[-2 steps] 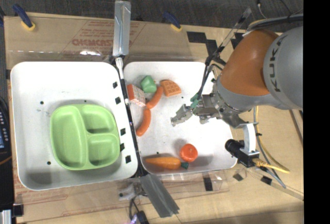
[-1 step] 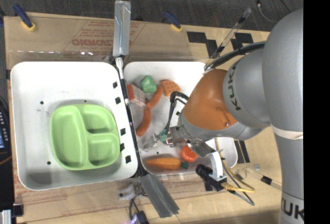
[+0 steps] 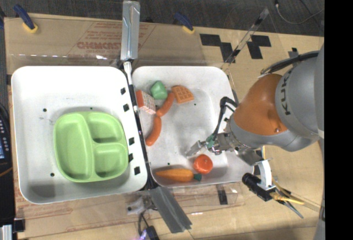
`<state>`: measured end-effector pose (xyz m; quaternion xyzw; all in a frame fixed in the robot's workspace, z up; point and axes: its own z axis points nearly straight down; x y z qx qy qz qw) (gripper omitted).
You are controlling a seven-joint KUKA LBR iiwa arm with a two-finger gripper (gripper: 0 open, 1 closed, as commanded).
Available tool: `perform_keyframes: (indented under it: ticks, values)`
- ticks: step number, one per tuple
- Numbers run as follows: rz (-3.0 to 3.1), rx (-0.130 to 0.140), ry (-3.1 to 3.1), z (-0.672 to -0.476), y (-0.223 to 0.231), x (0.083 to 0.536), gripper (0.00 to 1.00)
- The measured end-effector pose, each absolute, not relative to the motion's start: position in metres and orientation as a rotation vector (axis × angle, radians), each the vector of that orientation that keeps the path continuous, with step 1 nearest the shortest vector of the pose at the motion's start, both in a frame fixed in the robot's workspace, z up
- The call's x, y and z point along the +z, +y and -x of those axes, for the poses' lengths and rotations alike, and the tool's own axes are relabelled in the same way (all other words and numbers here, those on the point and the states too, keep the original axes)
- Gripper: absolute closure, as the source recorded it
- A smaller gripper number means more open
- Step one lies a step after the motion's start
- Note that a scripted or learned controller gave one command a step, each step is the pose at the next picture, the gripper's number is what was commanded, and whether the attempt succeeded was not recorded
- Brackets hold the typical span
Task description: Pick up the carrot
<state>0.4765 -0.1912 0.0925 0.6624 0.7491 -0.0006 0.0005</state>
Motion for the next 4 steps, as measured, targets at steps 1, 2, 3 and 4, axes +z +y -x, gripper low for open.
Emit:
perform_keyframes:
  ticks: [1,2,3,4]
  values:
    - [-2.195,-0.002,2.251,-0.604,-0.143,0.091,0.0]
    - [-1.734,0.0,2.618,-0.658,-0.171,0.093,0.0]
    - [-1.727,-0.005,2.629,-0.657,-0.169,0.103,1.0]
    - [-1.727,-0.005,2.629,-0.657,-0.169,0.102,0.0]
